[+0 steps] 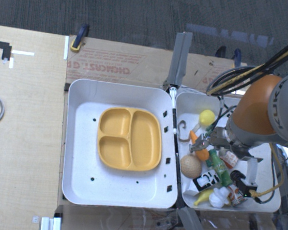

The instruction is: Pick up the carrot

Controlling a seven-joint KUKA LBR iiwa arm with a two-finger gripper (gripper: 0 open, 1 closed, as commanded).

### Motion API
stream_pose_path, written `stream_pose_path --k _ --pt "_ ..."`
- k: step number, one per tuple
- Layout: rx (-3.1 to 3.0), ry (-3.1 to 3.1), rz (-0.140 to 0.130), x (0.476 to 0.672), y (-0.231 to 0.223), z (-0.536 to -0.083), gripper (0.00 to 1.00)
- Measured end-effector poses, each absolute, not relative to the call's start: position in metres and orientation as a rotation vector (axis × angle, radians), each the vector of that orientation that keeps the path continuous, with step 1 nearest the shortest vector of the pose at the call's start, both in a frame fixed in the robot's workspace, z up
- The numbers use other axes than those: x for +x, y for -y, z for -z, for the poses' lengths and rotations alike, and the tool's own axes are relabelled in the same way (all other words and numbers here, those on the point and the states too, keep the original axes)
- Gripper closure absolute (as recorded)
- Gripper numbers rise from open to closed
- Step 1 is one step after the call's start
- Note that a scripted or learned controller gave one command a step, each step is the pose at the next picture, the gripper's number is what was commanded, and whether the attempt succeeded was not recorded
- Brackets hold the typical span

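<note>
You are looking down at a bench with two shallow white bins side by side. The left bin point(79, 130) holds a yellow divided plate point(129, 138). The right bin point(273, 206) is crowded with small toys, and your grey arm with its orange band point(257, 107) reaches in over it from the right. The carrot point(201, 143), a small orange piece, lies near the left side of that bin, just above a tan ball point(190, 166) and below a yellow lemon point(207, 116); a green bottle point(218, 165) sits just to its right. The gripper point(207, 139) hangs low over this cluster, right beside or on the carrot. This looks like the approach or grasp step, not yet a lift, since the carrot sits down among the other toys. From this angle I cannot tell how the hand is set or whether it has anything in it. Your next move probably calls for a clean close on the carrot alone, then a straight lift clear of its close neighbours.
</note>
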State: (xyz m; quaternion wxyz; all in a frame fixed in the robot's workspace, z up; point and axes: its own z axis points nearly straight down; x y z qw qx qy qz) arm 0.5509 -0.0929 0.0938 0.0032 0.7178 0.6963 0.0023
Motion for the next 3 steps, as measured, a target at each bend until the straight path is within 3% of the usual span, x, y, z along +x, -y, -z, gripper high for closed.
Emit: stream_pose_path --k 1,2,3 --pt "2.265 -2.182 0.011 0.547 0.096 -0.095 1.00" --pt "2.161 -2.284 0.005 0.554 0.122 -0.089 1.00" --pt "2.124 -2.319 0.007 0.502 0.056 -0.189 1.00"
